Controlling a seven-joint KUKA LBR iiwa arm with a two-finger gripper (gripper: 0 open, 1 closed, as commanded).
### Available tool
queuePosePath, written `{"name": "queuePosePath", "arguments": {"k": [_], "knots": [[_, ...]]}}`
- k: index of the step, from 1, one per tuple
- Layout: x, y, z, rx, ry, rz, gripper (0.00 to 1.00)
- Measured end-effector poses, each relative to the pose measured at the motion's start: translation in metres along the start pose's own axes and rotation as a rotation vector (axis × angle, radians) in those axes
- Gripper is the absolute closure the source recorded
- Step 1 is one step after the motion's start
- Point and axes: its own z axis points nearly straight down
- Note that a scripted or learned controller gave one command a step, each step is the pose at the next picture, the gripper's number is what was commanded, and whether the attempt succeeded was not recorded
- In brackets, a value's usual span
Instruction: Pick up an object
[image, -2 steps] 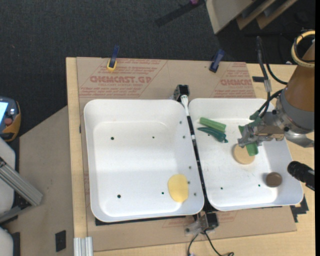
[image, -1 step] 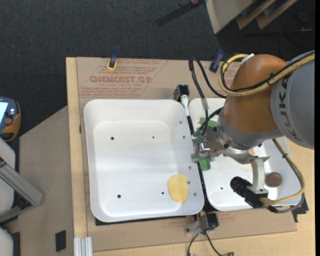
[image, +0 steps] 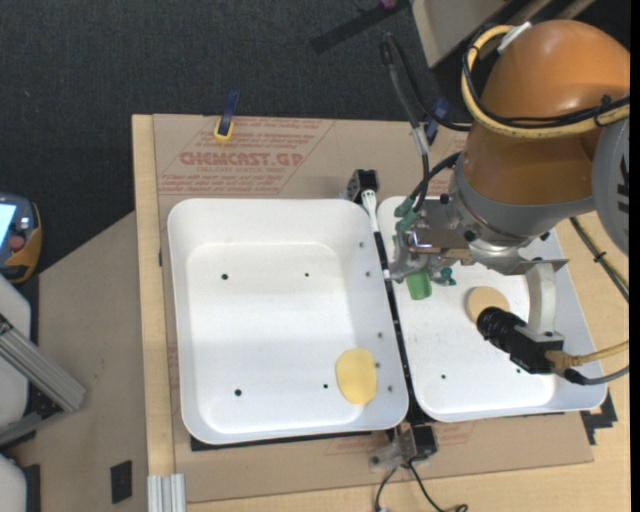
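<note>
Tool (image: 420, 268) low over right bin (image: 470, 395)

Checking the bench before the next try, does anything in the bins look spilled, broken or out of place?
Nothing stands out. A yellow disc lies flat in the left bin, near its front right corner. In the right bin a tan piece and a small green object sit under the arm. No spill or damage shows.
</note>
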Motion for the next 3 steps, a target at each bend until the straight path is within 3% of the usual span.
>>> {"name": "queuePosePath", "arguments": {"k": [1,2,3], "knots": [[0.023,0.025,-0.113,-0.005,0.001,0.002,1.00],[0.056,-0.006,-0.004,0.025,-0.005,0.002,1.00],[0.026,-0.004,-0.002,0.015,-0.003,0.009,1.00]]}}
